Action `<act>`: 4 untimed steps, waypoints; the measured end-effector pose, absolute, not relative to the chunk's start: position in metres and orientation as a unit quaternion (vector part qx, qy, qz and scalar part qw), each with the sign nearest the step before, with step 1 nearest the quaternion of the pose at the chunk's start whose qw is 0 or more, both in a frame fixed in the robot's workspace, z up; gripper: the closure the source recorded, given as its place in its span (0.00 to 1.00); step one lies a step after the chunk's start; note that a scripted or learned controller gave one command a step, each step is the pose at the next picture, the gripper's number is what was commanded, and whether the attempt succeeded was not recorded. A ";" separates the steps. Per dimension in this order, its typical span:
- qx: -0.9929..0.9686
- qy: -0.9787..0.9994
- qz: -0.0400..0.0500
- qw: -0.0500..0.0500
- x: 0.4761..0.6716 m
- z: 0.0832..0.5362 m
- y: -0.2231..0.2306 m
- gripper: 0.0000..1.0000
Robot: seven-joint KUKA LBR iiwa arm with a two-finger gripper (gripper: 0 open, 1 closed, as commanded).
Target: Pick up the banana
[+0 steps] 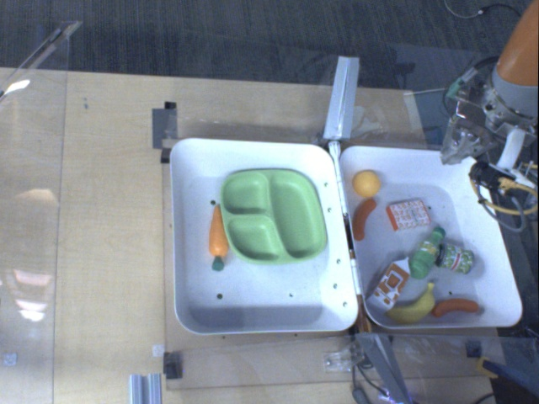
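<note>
Green tray [274,213] and carrot [218,234] share the left bin [253,314]

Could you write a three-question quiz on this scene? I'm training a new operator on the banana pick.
1. True or false: the banana lies in the right bin.
2. What lies beside the green divided plate in the left bin? A) carrot B) orange C) sausage
3. Fill in: the gripper is above the right bin's far ___ corner.

Key: 1 true; 2 A, the carrot; 3 right.
</note>
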State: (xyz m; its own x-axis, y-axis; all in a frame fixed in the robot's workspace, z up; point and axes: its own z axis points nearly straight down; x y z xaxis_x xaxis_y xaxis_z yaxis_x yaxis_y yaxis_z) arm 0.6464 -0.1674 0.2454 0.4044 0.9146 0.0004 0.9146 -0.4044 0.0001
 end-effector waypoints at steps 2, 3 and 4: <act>-0.945 -0.327 0.000 0.000 0.670 0.234 -0.189 1.00; -0.977 -0.211 0.001 0.001 0.646 0.229 -0.190 1.00; -0.992 -0.123 0.000 0.000 0.661 0.236 -0.179 1.00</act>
